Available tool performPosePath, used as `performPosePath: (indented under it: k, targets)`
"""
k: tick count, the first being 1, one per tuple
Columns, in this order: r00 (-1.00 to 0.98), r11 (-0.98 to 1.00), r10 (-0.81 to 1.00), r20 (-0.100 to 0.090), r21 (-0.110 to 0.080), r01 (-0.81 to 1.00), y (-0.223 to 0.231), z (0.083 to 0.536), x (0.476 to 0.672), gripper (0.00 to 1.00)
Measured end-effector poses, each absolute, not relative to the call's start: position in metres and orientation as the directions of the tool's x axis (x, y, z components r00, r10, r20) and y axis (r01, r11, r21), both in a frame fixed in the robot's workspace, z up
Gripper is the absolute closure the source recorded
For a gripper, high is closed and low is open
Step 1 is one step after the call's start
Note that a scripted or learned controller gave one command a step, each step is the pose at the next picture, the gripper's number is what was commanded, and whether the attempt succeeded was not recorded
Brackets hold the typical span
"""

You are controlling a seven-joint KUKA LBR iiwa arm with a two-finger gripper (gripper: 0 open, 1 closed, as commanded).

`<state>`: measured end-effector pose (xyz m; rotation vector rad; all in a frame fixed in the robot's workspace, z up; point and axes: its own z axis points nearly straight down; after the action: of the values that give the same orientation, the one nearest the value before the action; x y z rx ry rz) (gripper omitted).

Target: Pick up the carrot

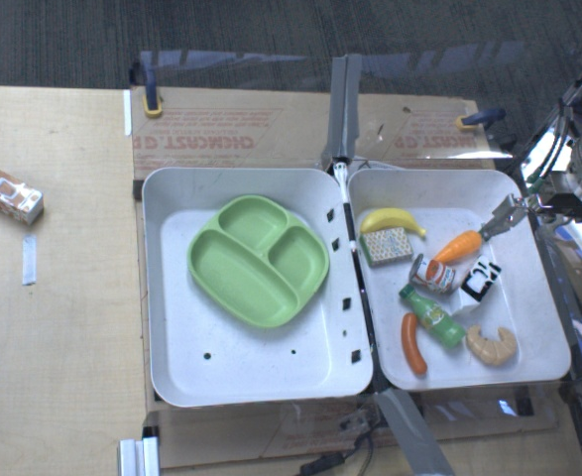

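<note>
A: Tool point(514, 209) position? State?

B: At the right bin's point(558, 365) far right side, above the inner wall. Fingers point left and slightly down. Cannot tell whether they are parted or closed; too small and blurred at the tip.

A: Carrot?

B: Carrot point(456, 246) lies just left of the tool, slightly nearer the camera. Its green top end points at the tool tip, touching or almost touching it; cannot tell which. Not seen between the fingers. It rests on the bin floor, tilted.

A: Things around it, working away from the tool?

B: Just below-left of the tool, a black-and-white block point(480, 281). Against the carrot's orange end, a small can point(432, 274) lying on its side. Further left of that, a green bottle point(433, 317) lying at a slant, and a croissant point(492, 344) toward the bin's near edge. A red sausage point(413, 344) beside the bottle's left end.

A: Further out?

B: A banana point(391, 220) and a speckled sponge point(386, 247) touching it, both near the bin's left wall, well apart from the tool. Beyond them, in the left bin point(162, 286), a green divided plate point(259, 260). Farthest from the tool, on the worktop point(53, 365) at the left, a small carton point(10, 195) and a white strip point(29, 261).
</note>
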<state>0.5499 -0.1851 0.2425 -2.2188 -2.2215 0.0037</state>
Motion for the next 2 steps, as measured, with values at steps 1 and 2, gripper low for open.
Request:
performPosePath:
  k: [1, 2]
  targets:
    - [-0.072, 0.072, 0.997, 0.0, -0.002, 0.997, -0.171, 0.107, 0.579, 0.0]
    - [-0.273, 0.273, 0.962, -0.002, 0.001, 0.962, -0.173, 0.092, 0.609, 0.0]
